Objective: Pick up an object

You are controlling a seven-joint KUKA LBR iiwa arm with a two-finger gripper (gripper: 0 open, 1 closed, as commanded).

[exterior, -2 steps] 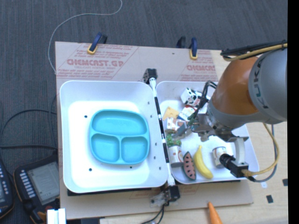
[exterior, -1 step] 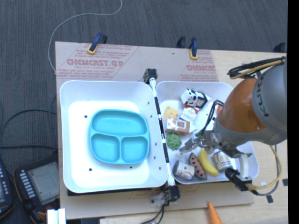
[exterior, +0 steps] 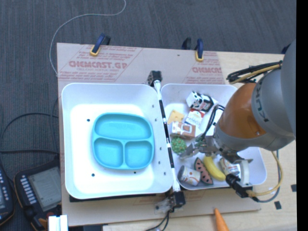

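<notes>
1. Pincer [exterior: 192, 149] low in the right bin [exterior: 257, 174], just beside the green toy [exterior: 178, 145]; open or closed, cannot tell.
2. Banana [exterior: 213, 168] and watermelon slice [exterior: 202, 171] near the bin's front.
3. Blue divided plate [exterior: 123, 141] in the left bin [exterior: 77, 95].

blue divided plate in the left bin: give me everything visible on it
The blue divided plate is light turquoise, looks like smooth plastic, and has a rounded-rectangle outline. Raised ridges split it into three compartments: one wide one along the far side and two smaller ones along the near side. It lies flat, right side up, roughly central on the floor of the left white bin. All compartments look bare. Nothing touches it but the bin floor.
</notes>
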